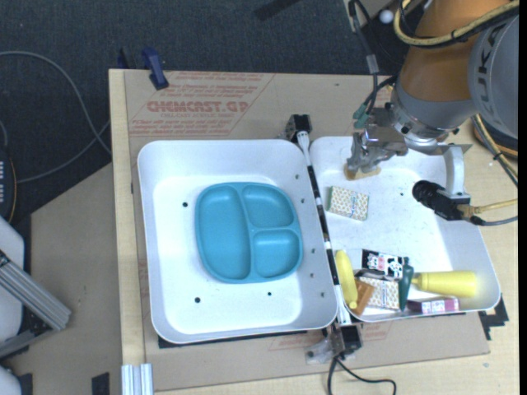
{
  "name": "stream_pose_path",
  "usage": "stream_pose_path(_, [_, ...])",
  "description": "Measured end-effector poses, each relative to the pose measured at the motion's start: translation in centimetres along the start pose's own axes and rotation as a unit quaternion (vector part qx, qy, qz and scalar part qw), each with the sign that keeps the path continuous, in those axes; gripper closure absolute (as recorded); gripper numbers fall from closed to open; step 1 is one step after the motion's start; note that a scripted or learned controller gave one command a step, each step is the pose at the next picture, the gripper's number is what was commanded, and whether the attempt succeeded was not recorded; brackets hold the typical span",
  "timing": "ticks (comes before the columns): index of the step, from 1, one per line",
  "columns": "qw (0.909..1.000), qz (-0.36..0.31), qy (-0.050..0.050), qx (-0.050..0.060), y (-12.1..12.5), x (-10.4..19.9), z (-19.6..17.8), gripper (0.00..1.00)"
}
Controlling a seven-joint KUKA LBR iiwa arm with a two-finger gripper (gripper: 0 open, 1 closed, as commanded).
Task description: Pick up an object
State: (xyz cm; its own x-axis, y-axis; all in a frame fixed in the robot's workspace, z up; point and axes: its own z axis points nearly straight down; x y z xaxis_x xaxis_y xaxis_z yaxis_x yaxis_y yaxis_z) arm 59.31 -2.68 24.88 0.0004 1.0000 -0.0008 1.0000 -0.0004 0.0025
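The gripper [363, 156] hangs low over the far left corner of the right bin [461, 237], with the orange-banded arm [449, 44] reaching in above it. A small tan object [361, 168] sits right at the fingertips, touching them, but whether it is pinched between them or just lying on the bin floor beneath cannot be told — nor can the state of the tool itself. Just nearer the camera lies a small patterned packet [348, 202], apart from the gripper. Along the near edge of the same bin is a cluster of things: a yellow bottle [445, 282], a thin yellow stick-like item [345, 277] and a black-and-white box [384, 263], all close together. The left bin [165, 220] holds a blue 3-compartment plate [247, 230], well apart from the gripper.
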Motion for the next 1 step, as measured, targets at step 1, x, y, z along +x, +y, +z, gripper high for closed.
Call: stream_pose_path(1, [1.0000, 0.000, 0.000, 0.002, -2.56, -5.20, -0.41, 1.00])
